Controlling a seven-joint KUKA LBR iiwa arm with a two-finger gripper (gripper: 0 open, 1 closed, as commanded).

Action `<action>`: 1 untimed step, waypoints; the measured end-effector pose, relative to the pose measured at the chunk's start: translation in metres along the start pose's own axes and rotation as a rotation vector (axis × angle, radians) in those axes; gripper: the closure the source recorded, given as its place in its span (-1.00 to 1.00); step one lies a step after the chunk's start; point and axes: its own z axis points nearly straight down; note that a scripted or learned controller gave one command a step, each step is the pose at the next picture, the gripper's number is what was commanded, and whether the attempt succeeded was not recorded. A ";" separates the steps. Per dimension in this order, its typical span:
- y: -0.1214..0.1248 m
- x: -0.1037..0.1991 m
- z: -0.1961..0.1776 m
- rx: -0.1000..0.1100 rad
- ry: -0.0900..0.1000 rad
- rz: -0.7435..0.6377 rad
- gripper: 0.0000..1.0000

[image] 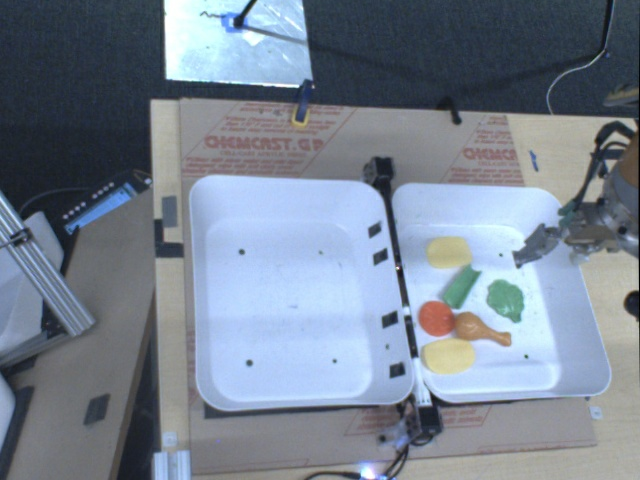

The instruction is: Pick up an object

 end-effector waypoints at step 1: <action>0.061 0.082 0.169 -0.003 0.001 -0.009 -1.00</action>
